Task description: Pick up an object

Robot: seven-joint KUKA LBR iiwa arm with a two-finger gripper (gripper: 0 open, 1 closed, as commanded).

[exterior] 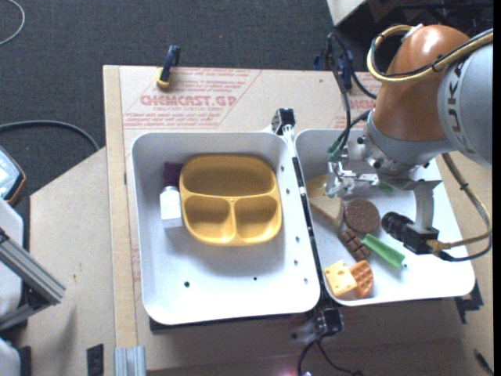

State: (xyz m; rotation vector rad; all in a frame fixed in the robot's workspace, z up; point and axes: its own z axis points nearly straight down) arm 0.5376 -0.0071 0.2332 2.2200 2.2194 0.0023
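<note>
Two white bins sit on the table (pixel 117 210), and the pincer (pixel 342 180), its state unclear, hangs low in the right bin (pixel 462 276) just above a brown round cookie (pixel 362 215).

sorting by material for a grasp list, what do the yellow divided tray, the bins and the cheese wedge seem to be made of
Yellow divided tray: looks like moulded plastic, matte to satin, with rounded compartment walls and one even colour.
Bins: probably thin formed white plastic, smooth with a faint sheen and rounded corners.
Cheese wedge: seems to be toy plastic, yellow with round holes; foam cannot be ruled out.
</note>
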